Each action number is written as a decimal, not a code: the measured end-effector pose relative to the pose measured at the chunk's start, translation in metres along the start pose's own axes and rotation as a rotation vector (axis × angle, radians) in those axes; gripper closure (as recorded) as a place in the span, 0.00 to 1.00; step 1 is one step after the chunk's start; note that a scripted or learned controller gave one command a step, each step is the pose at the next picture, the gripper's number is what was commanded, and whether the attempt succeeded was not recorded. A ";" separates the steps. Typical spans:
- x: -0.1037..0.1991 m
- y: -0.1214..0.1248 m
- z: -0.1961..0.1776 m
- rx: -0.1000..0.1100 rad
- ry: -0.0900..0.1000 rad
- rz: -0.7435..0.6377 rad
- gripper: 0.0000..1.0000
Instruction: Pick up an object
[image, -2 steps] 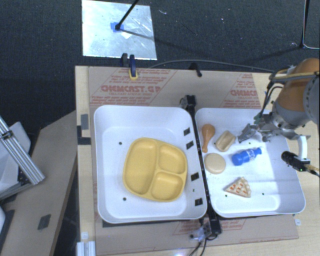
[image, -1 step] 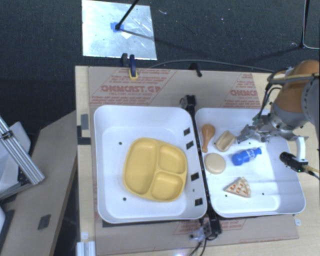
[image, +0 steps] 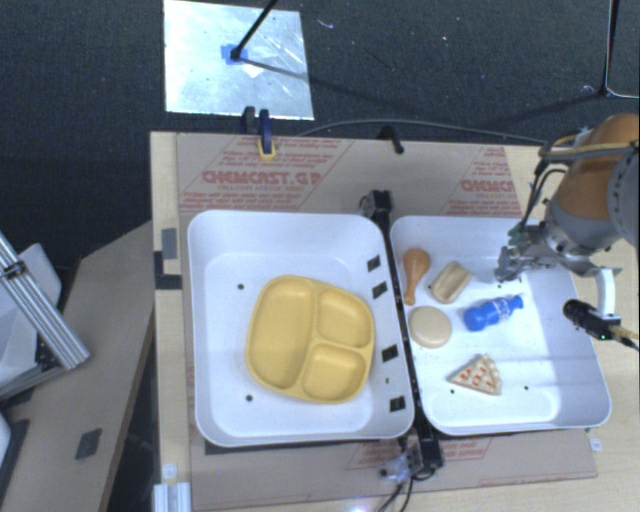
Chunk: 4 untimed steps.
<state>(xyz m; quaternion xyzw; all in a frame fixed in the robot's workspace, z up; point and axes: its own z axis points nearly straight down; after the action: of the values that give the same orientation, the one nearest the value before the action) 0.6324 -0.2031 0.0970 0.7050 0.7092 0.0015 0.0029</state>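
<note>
Two white bins sit side by side. Left bin (image: 215, 300) carries a yellow divided plate (image: 310, 338). Moving right, the right bin (image: 570, 400) holds a drumstick (image: 414, 270) standing near-vertical in the frame, a bread roll (image: 450, 282), a round cookie (image: 431, 326), and a pizza slice (image: 477, 376) at lower centre. The blue bottle (image: 492, 311) lies flat, long axis slanting up-right, cap toward the upper right. At the frame's right edge the arm (image: 600, 190) reaches in, gripper (image: 512, 262) poised just above the bottle's cap end; can't tell how its jaws stand.

The arm (image: 590, 190) reaches in from the right, wrist angled downward.
</note>
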 end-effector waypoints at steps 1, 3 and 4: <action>0.003 0.005 -0.045 -0.001 0.000 0.001 1.00; 0.001 0.006 -0.166 -0.002 -0.001 0.000 1.00; 0.059 0.001 -0.170 0.004 0.003 -0.003 1.00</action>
<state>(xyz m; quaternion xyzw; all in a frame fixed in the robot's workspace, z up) 0.6324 -0.1440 0.2668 0.7039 0.7103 0.0011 0.0005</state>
